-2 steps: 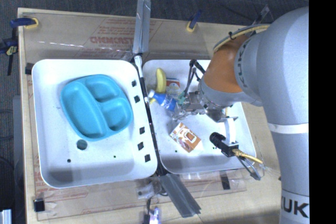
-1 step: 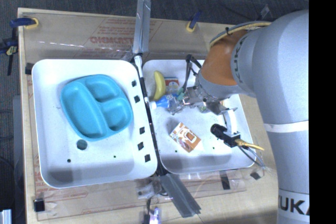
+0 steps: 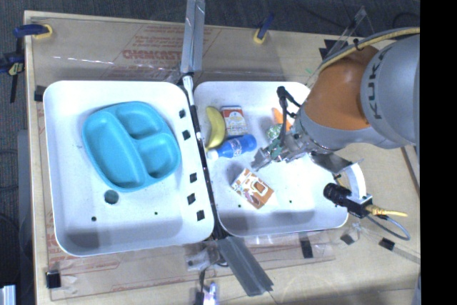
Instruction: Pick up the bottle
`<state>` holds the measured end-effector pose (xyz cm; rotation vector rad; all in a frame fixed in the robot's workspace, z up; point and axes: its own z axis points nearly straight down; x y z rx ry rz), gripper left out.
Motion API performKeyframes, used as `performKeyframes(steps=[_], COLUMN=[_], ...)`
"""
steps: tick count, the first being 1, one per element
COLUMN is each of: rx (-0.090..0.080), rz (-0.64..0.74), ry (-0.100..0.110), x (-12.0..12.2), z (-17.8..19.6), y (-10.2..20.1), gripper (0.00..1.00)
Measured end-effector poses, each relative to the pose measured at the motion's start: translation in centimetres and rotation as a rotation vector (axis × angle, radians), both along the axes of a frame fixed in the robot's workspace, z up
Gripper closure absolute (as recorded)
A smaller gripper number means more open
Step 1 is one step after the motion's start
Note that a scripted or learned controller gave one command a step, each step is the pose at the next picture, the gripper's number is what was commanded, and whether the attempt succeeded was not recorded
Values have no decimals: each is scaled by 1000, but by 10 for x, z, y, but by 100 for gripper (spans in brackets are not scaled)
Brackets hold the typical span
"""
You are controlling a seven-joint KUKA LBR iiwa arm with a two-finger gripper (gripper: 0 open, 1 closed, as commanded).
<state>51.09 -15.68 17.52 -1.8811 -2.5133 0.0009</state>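
The bottle (image 3: pixel 236 146), blue with a white end, lies on its side in the right bin (image 3: pixel 300 221), touching a banana (image 3: pixel 213 126) and just below a carton (image 3: pixel 233 120). A packet (image 3: pixel 253 188) lies nearby. The pincer (image 3: pixel 269 152) hovers just beside the bottle; whether it is wide or narrow, I cannot tell.

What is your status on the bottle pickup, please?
Gripper low over right bin, nothing seen held. Blue bottle lying on its side, just left of gripper. Banana and small carton crowd it; snack packet below.
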Motion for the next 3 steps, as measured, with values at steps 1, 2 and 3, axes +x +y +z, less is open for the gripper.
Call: performKeyframes(steps=[1, 2, 3], rx=[-1, 0, -1], rz=[38, 295, 297], ry=[-2, 0, -2], x=[-34, -34, 60], z=[60, 34, 73], y=[11, 75, 147], gripper=[100, 100, 100])
